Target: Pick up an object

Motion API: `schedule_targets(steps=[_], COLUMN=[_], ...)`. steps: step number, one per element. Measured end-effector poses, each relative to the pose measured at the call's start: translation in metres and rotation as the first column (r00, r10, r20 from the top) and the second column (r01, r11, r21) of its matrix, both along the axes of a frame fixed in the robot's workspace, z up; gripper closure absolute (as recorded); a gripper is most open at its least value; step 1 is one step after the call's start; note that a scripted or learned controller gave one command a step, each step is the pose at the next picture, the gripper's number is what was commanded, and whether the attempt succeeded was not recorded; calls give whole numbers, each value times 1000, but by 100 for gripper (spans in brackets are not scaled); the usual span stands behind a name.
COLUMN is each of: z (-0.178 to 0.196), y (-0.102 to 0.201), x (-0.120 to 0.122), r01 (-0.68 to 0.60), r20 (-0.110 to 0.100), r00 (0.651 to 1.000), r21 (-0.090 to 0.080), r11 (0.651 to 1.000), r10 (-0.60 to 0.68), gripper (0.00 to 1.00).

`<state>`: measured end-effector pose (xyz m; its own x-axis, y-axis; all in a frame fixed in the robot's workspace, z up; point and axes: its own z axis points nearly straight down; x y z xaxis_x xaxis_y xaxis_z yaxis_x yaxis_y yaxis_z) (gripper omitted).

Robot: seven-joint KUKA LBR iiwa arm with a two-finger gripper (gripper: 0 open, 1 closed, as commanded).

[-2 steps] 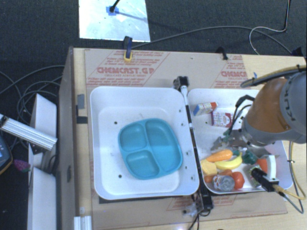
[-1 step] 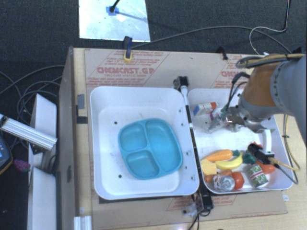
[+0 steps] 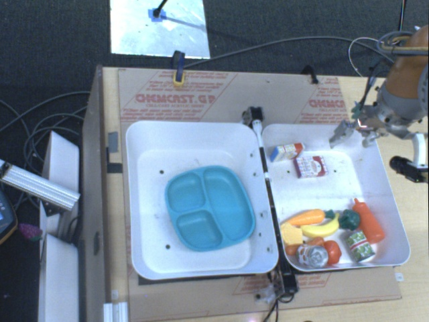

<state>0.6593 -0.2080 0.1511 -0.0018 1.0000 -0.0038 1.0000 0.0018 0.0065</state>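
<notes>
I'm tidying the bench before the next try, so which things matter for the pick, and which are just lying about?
For the pick:
gripper
banana
carrot
orange bottle
red packet
small can
right bin

Just lying about:
blue divided plate
left bin
foil sheet

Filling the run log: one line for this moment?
gripper: above right bin far edge | holding: nothing | red packet: nearby

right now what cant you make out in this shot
- Gripper, camera view: small and blurred over the right bin's far edge; open or shut can't be told.
- Arm: cut off by the right edge.
- Small box and can: labels too small to read.
- Crumpled silvery item: too small to identify, crowded by the toy foods.
</notes>
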Motion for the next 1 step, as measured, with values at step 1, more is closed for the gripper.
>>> schedule_targets(steps=[1], z=[-30], y=[63], x=[-80], r01=[-1], r20=[-7], r00=[1000], r21=[5], r11=[1000], r10=[1], gripper=[0])
